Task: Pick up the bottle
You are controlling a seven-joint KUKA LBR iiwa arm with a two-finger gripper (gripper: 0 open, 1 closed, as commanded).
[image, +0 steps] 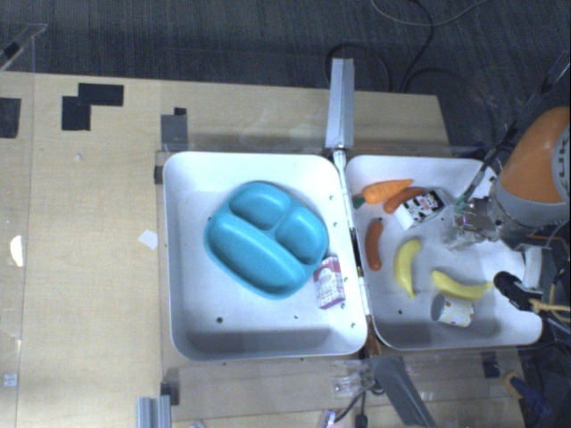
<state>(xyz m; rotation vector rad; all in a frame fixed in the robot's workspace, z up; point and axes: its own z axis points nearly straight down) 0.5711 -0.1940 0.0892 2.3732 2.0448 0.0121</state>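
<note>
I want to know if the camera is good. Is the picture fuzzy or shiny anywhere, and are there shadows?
In the camera view, the small bottle beside the blue divided plate is soft, its label unreadable; the orange-banded arm at the right is blurry too; the left bin has a grey shadow along its near wall; the wooden bench carries a few pale glints at far left.
</note>
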